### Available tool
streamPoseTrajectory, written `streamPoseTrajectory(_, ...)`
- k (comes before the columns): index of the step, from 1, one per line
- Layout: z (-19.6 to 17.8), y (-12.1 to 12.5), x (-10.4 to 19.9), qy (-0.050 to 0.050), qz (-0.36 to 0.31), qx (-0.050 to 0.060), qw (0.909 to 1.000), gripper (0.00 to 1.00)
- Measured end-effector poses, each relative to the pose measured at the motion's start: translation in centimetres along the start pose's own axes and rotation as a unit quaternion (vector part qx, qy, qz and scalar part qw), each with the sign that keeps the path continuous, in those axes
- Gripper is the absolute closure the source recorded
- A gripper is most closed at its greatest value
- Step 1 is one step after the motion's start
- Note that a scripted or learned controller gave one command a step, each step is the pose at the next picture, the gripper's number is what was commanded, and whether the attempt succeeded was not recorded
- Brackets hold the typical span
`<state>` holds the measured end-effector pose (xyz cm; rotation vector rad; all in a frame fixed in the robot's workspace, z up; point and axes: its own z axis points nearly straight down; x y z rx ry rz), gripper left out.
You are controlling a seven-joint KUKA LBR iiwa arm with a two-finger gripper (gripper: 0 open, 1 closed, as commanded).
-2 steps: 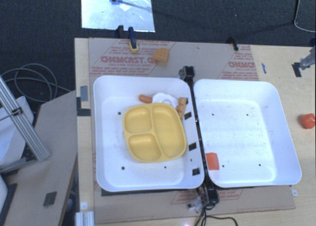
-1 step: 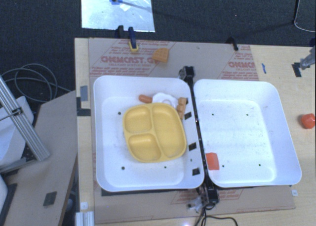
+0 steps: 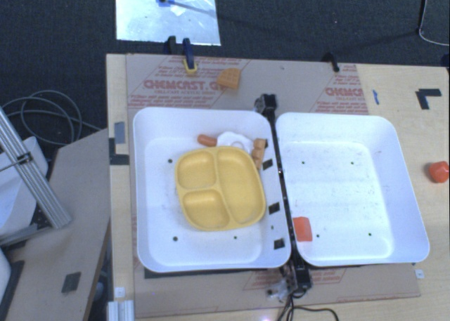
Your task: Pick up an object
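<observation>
Yellow divided plate [image 3: 219,189], smooth plastic w/ rounded corners and three compartments, lies flat in left bin [image 3: 151,193], long axis slanting upper-left to lower-right. Behind it: white piece [image 3: 233,141], orange sausage-shaped bit [image 3: 207,140], tan block [image 3: 259,148]. Orange cube [image 3: 302,228] in right bin [image 3: 394,193]. Gripper: can't tell.

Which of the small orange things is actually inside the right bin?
The orange block, in the right bin at its near left corner. The other orange block lies on the bench outside that bin, and the orange sausage-shaped piece is in the left bin.
</observation>
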<state>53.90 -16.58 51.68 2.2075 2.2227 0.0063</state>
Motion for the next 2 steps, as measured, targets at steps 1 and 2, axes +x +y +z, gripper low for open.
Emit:
streamPoseTrajectory(1, 0.06, -0.01, 0.01, 0.0, 0.0, 0.001, 1.0, 0.0)
streamPoseTrajectory(2, 0.06, -0.01, 0.01, 0.0, 0.0, 0.001, 1.0, 0.0)
